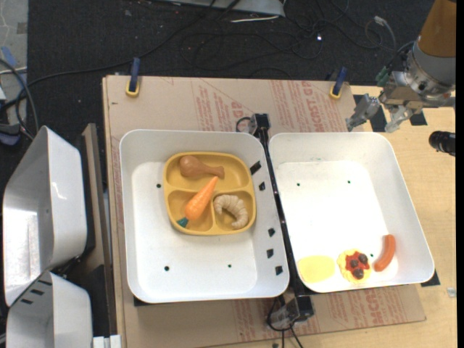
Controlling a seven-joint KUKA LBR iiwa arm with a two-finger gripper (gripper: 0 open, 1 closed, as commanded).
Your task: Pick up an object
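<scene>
Hovering past right bin's (406, 194) top-right rim: fingers (360, 114) apart, w/ sausage (385, 252) by btm-right wall.

Red printed lettering was observed on the brown cardboard sheet (217, 100) beneath the two bins, along its far edge and again at its near edge. The characters appeared inverted and mirrored and could not be read. No other markings were legible.
</scene>
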